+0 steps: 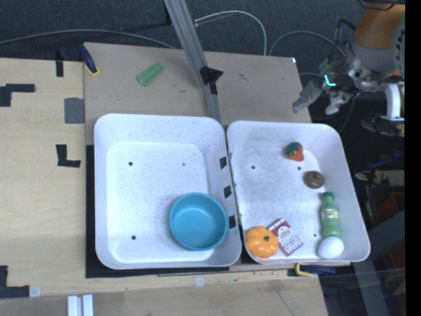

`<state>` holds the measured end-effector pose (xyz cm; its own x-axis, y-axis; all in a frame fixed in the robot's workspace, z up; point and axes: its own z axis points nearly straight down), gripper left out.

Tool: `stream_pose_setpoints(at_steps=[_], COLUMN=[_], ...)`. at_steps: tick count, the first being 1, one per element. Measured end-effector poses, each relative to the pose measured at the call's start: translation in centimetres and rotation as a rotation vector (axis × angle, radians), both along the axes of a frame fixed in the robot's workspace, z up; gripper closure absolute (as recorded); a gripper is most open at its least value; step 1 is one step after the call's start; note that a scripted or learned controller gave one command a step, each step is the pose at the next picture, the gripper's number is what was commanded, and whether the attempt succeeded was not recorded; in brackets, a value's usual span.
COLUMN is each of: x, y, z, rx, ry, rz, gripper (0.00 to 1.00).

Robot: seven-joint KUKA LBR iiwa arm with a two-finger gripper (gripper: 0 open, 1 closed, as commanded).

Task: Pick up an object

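- Bench (39,176): pale wood top, black tape marks along its left side.
- Board (263,78): tan sheet behind the bins; a grey pole (187,31) slants across it down to the seam between the bins.
- Left bin (151,143): white, speckled. Holds a blue bowl (197,220), upright, in its near right corner, close to the wall shared with the other bin.
- Right bin (263,176): white, touching the left bin along one side. All small items lie toward its right and near edges.
- Arm (378,25): orange band at the top right corner, well behind the right bin and outside it.
- Gripper (322,101): hangs off the bin's far right corner, above the board edge. Two fingers spread apart, nothing between them.
- Bottle (329,216): green, lying along the right wall; a white ball (331,247) touches its near end.
- Pumpkin (262,241): orange, at the near wall, beside a red and white card (285,236).
- Strawberry (294,151): red with green top, far right part of the bin.
- Brown disc (314,179): between strawberry and bottle, apart from both.
- Green block (149,74): on the board, far left, well apart from the bins.
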<state>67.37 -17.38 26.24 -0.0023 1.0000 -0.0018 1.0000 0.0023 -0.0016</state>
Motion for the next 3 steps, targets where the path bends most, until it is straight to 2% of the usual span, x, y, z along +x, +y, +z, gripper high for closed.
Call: stream_pose_setpoints(at_steps=[2, 3], x=[0.1, -0.1], y=[-0.3, -0.4], z=[-12.2, -17.2], rx=[0.002, 0.000], ry=[0.006, 0.010], rz=[0.000, -0.002], gripper=[0.00, 0.00])
